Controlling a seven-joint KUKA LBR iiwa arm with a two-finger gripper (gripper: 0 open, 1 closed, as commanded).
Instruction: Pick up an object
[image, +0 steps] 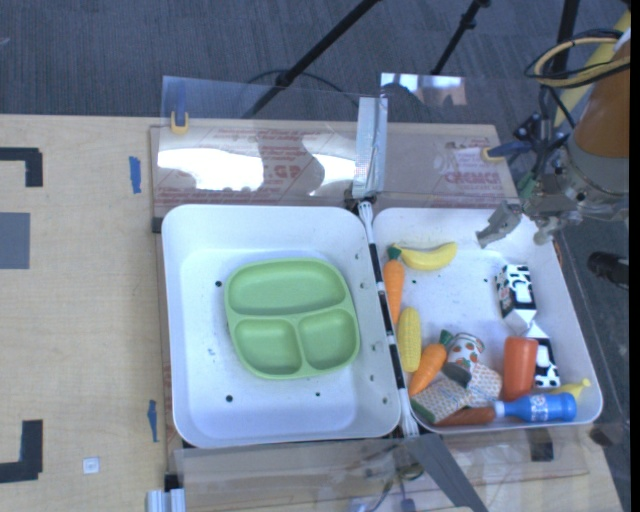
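Camera view: smooth curved plastic banana (428, 256), ridged corn cob (410, 338), glossy bin (585, 395).

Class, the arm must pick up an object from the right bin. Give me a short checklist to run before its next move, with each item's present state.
1. Pincer above the right bin: ok, over its upper right corner.
2. Pincer carrying nothing: ok, no object between its fingers.
3. Pincer open wide enough: cannot tell.
4. A free-lying target: ok, the banana lies nearly apart, only its end near the carrot.
5. Crowded objects: not ok, the blue bottle lies among others.
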